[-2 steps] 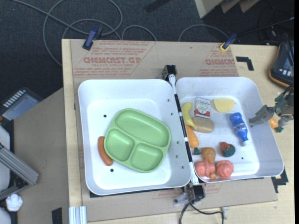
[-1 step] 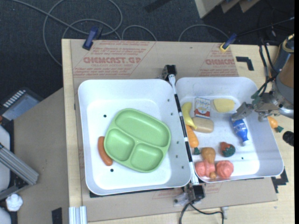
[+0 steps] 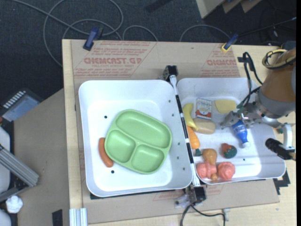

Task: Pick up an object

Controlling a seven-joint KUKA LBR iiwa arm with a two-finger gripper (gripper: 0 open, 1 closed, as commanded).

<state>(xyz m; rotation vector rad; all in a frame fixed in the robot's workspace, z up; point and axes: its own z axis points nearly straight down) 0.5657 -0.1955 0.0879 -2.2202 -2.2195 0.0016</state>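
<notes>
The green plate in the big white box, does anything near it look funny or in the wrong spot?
A little. A hot dog lies on the left bin's floor, tucked against the green plate's left edge instead of in one of its three compartments. The other toy food sits piled in the right bin.

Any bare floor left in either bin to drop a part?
Left bin: open floor along the far wall and near-left corner around the green divided plate; a sausage hugs its left edge. Right bin: crowded from the banana to the pink toy; only a strip right of the blue tube, under the gripper.
</notes>
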